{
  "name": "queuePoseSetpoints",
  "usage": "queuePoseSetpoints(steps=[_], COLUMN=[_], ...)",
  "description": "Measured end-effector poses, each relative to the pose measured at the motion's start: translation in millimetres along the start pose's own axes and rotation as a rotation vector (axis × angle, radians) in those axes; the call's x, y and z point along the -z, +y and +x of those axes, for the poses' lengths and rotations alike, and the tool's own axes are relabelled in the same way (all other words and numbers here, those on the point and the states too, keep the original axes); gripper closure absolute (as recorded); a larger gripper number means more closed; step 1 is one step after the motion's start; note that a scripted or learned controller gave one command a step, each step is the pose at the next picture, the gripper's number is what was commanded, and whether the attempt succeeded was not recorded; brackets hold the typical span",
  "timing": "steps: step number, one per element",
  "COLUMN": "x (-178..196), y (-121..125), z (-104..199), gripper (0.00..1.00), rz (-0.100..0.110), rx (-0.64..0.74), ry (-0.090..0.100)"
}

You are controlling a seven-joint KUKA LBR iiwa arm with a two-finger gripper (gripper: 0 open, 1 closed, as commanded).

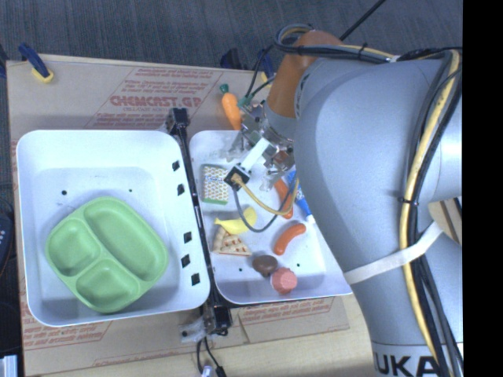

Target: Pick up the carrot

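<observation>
A robotics laboratory or test cell is indicated rather than a home or kitchen. Two shallow white bins (31, 210) are set side by side on brown cardboard sheeting (118, 85) printed with a trade name, over grey carpet (118, 14). Toy food is laid in one bin, and exposed cables (440, 171) are run along a large grey industrial arm (369, 155).

Gripper (263, 144) fingers hidden by arm (369, 171)

Grey arm (369, 171) reaching in from the right, bent steeply down; orange band (287, 73) above the wrist; gripper (255, 144) low, fingers obscured.
</observation>
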State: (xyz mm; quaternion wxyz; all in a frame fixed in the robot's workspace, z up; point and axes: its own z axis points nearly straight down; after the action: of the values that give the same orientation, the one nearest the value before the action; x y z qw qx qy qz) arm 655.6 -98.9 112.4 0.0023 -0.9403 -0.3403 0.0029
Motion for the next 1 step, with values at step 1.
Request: queuePoseSetpoints(steps=[1], x=[10.5], y=[-1.1], z=[1.2], gripper=[1.00], rz=[0.005], rx=[0.008], ry=[-0.001])
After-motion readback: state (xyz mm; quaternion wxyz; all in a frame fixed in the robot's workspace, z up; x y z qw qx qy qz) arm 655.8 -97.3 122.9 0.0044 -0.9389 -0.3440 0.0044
